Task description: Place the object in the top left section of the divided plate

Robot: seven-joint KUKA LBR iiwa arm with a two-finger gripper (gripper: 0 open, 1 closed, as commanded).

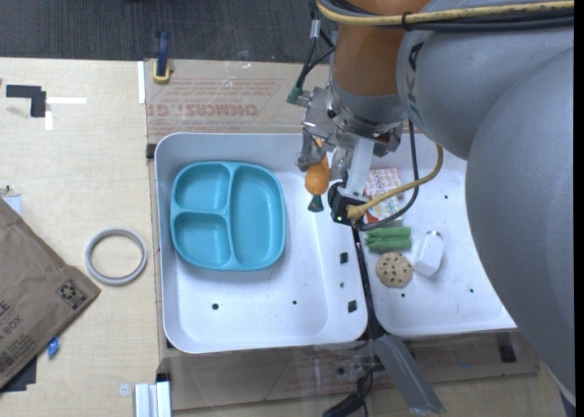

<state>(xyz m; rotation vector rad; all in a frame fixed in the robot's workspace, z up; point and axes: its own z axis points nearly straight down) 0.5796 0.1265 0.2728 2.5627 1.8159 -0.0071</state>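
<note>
On the far left of the bench we saw a grey tape ring (116,255) lying on the wood beside a brown cardboard box (32,292), both well clear of the action. Moving right, the left bin (182,324) held the blue divided plate (228,216), its two small sections on the left side and the one long section on the right. The top left section (203,187) sat bare, waiting.

And there it was: at the seam between the two bins, the gripper (321,173) hung above the rim with a small orange carrot (317,180) pinched between its fingers, green tip pointing down. Clenched on the carrot, we judged, and just beside the plate's right edge.

Further right, the right bin (456,301) carried a green pea pod (388,239), a cookie (394,269), a white piece (429,253) and a printed packet (380,189) partly under the wrist.

To do this carry well, we reckoned the arm needed to travel left across the long section, keep the carrot high enough to clear the dividers, centre over the top left section, then lower before letting go so it would not roll over the ridge.
</note>
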